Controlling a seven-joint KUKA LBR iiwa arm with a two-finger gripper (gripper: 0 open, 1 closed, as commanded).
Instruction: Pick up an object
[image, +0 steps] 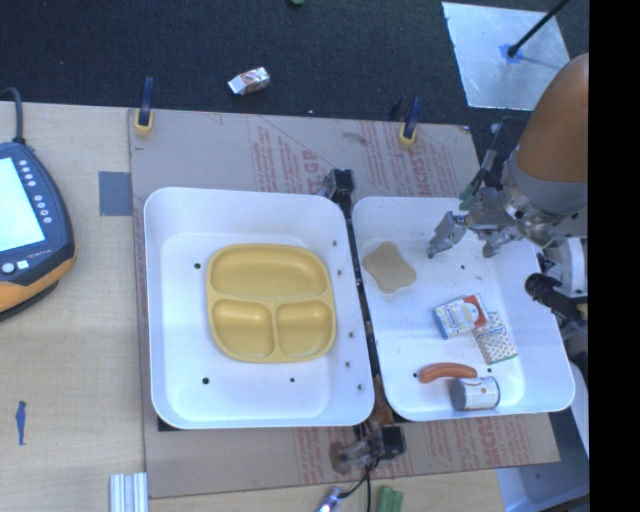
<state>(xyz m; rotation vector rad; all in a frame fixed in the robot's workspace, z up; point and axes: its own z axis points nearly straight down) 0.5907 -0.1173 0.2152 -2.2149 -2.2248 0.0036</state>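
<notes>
Pincer (467, 243) apart, holding nothing | above right bin (540, 400) | sponge (388, 267) just beside

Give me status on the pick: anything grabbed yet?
Done: the arm is over the right bin, gripper open above its far end. In hand: nothing sits between the fingers. Left: the whole grasp. The tan piece, blue carton, patterned packet, sausage and grey can all lie on the bin floor. The yellow tray sits alone in the left bin.
</notes>
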